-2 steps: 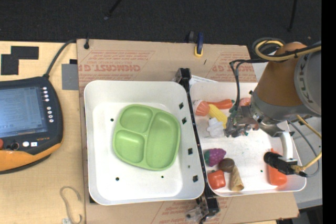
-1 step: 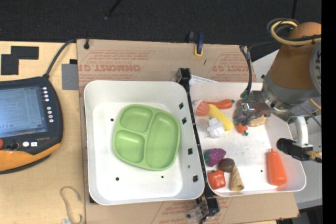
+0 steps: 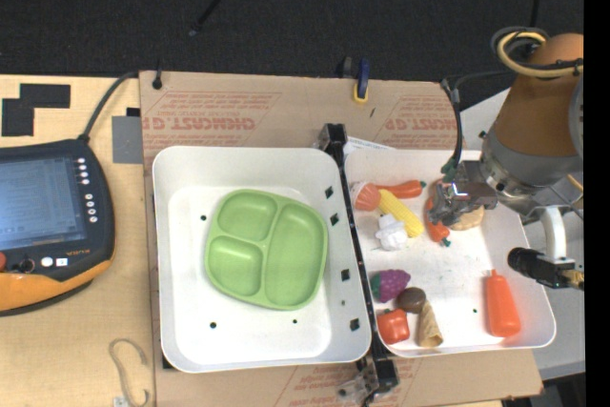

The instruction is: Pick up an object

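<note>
The right bin (image 3: 534, 324) holds toy foods: a yellow corn cob (image 3: 401, 213) lying slantwise beside an orange carrot (image 3: 393, 191) and a white crumpled piece (image 3: 390, 234). Near the front sit purple grapes (image 3: 389, 282), a brown round piece (image 3: 412, 299), a red-orange chunk (image 3: 393, 326) and a cone (image 3: 429, 326). An orange bottle (image 3: 500, 304) lies apart at the right.
</note>
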### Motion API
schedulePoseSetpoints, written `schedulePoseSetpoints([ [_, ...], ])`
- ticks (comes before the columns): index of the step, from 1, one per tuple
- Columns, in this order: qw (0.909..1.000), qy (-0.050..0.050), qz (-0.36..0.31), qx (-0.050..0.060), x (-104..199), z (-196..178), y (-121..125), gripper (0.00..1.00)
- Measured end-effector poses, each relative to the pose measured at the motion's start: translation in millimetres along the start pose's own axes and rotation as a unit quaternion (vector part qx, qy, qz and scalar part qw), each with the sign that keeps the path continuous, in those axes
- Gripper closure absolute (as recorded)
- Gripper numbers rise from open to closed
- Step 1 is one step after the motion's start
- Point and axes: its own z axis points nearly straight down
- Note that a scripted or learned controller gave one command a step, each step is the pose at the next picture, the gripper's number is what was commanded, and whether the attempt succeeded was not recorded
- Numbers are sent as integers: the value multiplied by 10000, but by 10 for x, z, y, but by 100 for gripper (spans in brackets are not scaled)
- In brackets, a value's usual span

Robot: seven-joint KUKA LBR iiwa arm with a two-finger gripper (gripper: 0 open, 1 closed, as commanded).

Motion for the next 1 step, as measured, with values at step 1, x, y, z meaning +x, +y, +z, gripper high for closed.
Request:
schedulePoseSetpoints([
  [1, 10000, 11, -28, 1, 587, -25, 235, 100],
])
